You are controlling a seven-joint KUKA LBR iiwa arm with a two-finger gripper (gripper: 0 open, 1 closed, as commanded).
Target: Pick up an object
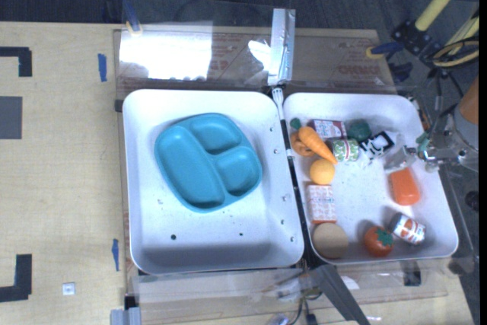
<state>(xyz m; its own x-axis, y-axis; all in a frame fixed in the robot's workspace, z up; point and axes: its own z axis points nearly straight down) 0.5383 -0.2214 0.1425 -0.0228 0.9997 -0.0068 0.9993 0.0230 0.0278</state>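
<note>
Left bin: the shallow white plastic left bin carries a teal moulded tray with three compartments, lying near its middle, tilted; nothing sits in the tray, so it looks like a drop-off spot, though that is a guess.
Right bin: the shallow white plastic right bin holds all the small things, which suits a picking source.
Far-left corner cluster: an orange plastic carrot lies slanted, touching a small green-labelled can on its side; a small red-and-white packet lies just behind them.
Left edge: an orange ball-shaped fruit, a pink-and-white flat packet and a tan round bun-like piece run toward the near-left corner.
Near edge: a red toy tomato touches a small red-and-white tin lying on its side.
Right side: an orange-red rounded block lies apart from the rest, the easiest pick by my judgement.
Gripper: the metal two-finger gripper sits over the bin's right edge, just beyond that block; its opening cannot be told, and nothing is seen in it.
</note>
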